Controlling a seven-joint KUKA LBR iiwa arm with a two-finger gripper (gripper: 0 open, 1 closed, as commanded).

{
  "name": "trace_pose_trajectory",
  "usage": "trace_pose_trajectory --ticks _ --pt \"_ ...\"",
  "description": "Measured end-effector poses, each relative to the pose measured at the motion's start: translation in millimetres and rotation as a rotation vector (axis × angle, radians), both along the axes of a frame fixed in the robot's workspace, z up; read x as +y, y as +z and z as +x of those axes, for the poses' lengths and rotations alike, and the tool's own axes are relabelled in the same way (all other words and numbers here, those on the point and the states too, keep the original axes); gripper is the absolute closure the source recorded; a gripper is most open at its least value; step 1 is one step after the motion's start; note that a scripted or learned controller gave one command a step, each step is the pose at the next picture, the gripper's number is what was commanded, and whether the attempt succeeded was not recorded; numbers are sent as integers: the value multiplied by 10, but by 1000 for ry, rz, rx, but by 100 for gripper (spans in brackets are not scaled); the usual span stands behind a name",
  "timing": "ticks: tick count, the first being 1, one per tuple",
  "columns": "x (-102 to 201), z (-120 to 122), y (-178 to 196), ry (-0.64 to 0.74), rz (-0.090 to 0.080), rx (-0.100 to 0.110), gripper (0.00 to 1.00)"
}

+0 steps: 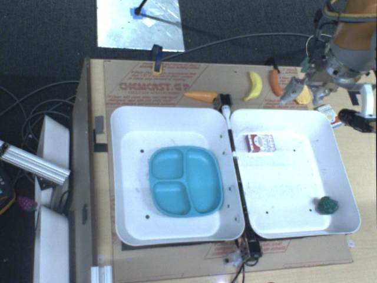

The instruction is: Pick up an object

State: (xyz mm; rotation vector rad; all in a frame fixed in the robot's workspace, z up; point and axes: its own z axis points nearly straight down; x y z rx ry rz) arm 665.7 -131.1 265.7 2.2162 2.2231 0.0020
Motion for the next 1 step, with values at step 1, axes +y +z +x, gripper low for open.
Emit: trace_pose_trajectory --ticks 1 --pt "-53 -85 -1152 -2 2 5 0"
